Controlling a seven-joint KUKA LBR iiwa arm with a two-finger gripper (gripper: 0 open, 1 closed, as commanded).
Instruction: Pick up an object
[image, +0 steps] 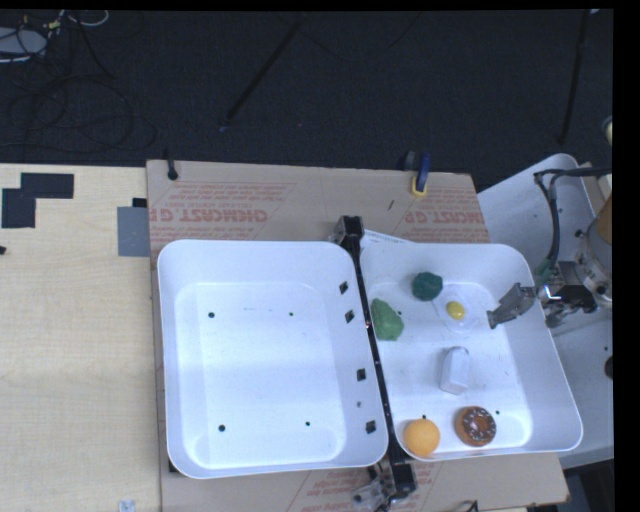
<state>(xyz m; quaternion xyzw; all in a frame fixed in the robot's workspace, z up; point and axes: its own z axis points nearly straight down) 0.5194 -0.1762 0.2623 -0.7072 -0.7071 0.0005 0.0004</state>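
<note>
The right white bin (545, 400) holds several objects. A dark green lump (427, 286) lies near its back. A lighter green piece (386, 321) leans against the divider. A small yellow item (456, 311) rests in the middle, with a pale grey cup-like piece (455, 369) in front of it. An orange ball (422, 437) and a brown donut (476, 426) sit at the front edge. My gripper (530, 305) hangs over the bin's right rim, open, with nothing between its fingers. One dark finger (507, 308) points left toward the yellow item, a short way from it.
The left white bin (180, 300) stands beside the right one, with a black divider clamp (362, 330) between them. Both rest on cardboard (300, 200) over a wooden bench. A blue and yellow clamp (421, 176) stands at the cardboard's back edge.
</note>
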